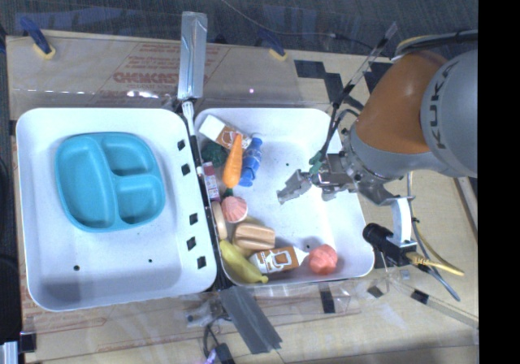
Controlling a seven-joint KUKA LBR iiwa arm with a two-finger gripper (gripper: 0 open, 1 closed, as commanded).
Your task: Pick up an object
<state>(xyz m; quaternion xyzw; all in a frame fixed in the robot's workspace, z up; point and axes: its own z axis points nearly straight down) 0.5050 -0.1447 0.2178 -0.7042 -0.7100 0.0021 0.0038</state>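
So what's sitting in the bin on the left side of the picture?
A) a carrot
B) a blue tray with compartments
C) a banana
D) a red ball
B: the blue tray lies alone in the left bin, while the banana, carrot and other toys are piled in the right bin.

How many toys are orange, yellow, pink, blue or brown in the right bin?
Orange: 1, the plastic carrot
Yellow: 1, the plastic banana
Pink: 2, the round peach and the shell-like piece
Blue: 1, the small bottle
Brown: 1, the bread loaf
Total: 6
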